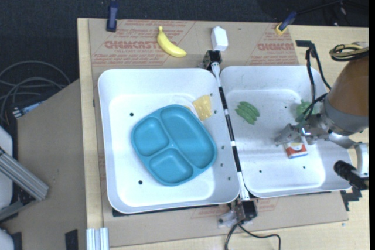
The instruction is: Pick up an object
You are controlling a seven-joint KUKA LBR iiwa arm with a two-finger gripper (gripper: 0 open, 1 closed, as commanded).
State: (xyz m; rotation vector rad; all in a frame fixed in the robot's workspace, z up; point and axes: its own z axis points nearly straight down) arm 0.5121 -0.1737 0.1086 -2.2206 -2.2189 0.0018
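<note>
Your claw (pixel 291 136) sits low in the right bin (pixel 263 181), just above the small red-and-white object (pixel 296 151); how wide it stands you cannot tell. Centre over that object, descend squarely, then close and lift straight.

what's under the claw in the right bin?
A small red and white item lies just below the claw on the right bin floor. The claw covers anything directly beneath.
</note>
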